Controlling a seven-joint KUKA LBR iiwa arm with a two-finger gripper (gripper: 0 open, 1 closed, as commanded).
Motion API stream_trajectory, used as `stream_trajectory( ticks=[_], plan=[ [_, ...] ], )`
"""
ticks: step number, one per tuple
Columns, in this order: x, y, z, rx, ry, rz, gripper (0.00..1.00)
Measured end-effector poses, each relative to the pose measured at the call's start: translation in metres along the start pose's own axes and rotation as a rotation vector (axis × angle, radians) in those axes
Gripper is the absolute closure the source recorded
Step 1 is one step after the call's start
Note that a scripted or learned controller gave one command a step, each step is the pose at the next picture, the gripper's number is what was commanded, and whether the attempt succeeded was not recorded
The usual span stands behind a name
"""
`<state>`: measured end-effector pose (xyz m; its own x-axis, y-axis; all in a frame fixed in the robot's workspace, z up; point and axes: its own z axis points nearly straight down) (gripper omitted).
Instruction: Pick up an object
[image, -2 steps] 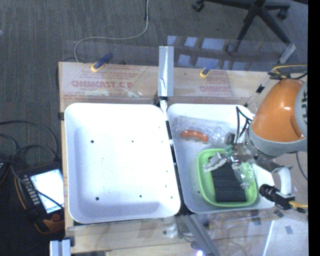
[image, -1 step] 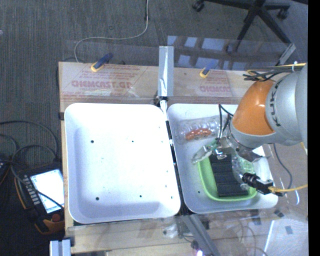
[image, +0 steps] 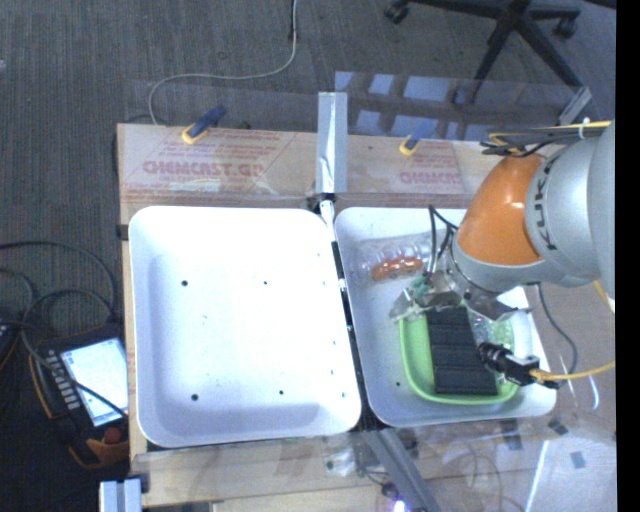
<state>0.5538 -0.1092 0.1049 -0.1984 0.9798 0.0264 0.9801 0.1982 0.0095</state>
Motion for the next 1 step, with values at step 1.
stream_trajectory(
  ticks=[1],
  plan=[
    [0.0418,0.0173,-0.0764,0.011,-0.027,0.059,1.00]
  ],
)
